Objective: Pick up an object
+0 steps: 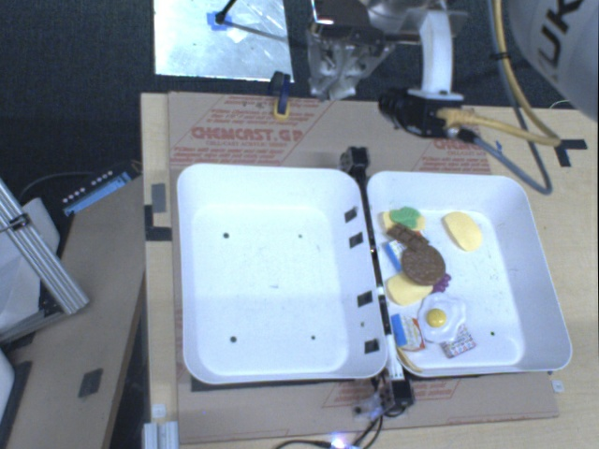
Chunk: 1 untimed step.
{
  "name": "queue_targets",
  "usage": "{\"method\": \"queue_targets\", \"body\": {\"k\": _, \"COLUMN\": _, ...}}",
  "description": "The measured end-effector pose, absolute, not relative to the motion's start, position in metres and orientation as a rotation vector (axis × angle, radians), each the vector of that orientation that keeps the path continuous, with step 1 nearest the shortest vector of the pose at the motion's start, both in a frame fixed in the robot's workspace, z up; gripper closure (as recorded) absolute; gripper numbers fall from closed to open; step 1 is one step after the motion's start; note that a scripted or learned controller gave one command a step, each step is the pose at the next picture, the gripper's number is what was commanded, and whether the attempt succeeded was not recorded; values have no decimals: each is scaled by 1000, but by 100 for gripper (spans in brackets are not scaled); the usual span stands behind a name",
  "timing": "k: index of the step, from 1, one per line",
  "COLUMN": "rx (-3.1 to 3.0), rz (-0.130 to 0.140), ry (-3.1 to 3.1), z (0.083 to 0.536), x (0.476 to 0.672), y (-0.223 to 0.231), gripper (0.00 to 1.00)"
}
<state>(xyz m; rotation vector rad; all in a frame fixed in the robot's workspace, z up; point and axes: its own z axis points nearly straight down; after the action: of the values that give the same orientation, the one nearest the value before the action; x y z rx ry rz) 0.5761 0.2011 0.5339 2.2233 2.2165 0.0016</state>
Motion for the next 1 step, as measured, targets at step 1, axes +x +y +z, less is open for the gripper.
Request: {"method": "queue_targets", "body": {"k": 1, "rx": 2214, "rz": 3, "ry": 2229, "z": 535, "x": 560, "y": 236, "gripper": 100}}
